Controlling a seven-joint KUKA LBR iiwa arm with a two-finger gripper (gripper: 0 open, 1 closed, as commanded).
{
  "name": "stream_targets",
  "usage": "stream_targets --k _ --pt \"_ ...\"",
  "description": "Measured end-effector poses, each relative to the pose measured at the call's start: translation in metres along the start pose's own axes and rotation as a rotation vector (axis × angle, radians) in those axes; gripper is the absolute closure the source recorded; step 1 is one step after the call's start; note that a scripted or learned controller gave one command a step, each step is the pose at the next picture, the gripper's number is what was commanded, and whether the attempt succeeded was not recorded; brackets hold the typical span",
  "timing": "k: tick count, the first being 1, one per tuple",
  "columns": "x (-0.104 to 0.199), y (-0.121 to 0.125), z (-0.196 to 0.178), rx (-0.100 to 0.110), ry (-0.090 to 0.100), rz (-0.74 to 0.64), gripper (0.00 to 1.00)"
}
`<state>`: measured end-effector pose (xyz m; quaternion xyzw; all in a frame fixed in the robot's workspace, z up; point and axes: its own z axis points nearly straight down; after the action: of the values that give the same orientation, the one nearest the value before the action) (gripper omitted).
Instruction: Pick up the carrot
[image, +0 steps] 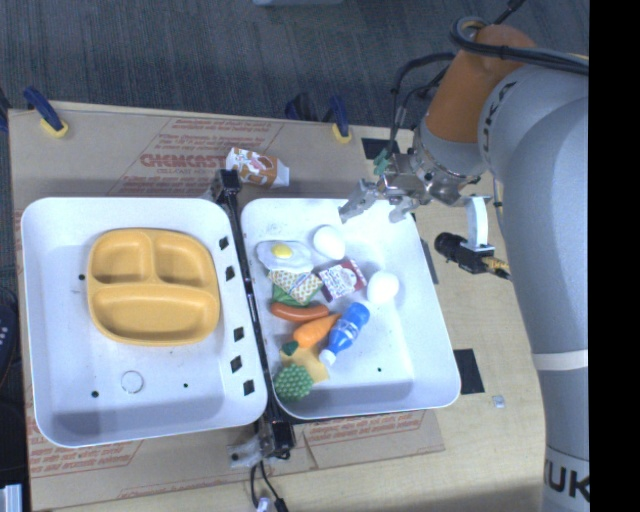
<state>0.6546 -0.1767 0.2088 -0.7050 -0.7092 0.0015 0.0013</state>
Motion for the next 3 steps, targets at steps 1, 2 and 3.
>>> stream_targets --k 1,2,3 --pt "0.028 -0.072 0.090 0.002 0.002 0.161 0.00" --pt "0.044 -0.118 0.118 0.001 0.001 0.157 0.00" --pt "0.086 -0.178 0.119 0.003 0.003 0.191 0.00"
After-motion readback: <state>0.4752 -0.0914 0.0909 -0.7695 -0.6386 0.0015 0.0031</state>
